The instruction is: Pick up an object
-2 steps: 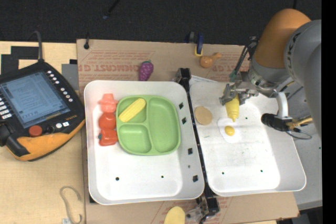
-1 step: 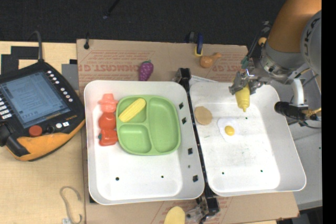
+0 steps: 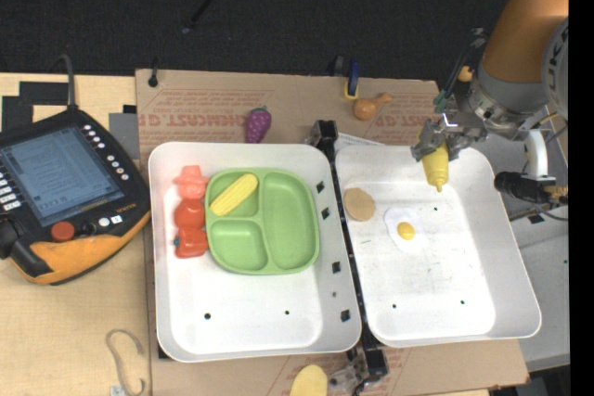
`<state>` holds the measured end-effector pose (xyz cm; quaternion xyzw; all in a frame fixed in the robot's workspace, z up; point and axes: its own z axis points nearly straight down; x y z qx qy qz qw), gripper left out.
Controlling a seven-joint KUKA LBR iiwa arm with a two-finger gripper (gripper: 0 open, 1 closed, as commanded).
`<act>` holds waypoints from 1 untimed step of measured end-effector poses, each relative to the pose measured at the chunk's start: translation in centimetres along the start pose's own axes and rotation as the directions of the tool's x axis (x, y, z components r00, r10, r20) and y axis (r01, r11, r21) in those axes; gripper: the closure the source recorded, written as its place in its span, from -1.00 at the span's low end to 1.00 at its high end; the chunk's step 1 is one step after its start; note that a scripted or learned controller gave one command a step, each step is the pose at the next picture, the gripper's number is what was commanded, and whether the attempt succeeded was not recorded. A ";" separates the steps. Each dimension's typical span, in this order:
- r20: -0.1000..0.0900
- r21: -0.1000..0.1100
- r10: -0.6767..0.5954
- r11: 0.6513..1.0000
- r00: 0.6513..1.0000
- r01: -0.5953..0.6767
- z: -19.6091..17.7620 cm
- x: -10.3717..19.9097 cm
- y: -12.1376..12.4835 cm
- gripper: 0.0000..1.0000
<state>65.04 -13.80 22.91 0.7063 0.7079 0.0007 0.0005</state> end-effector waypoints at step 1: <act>-0.003 0.005 -0.001 1.000 1.000 0.001 0.1 6.3 -0.7 1.00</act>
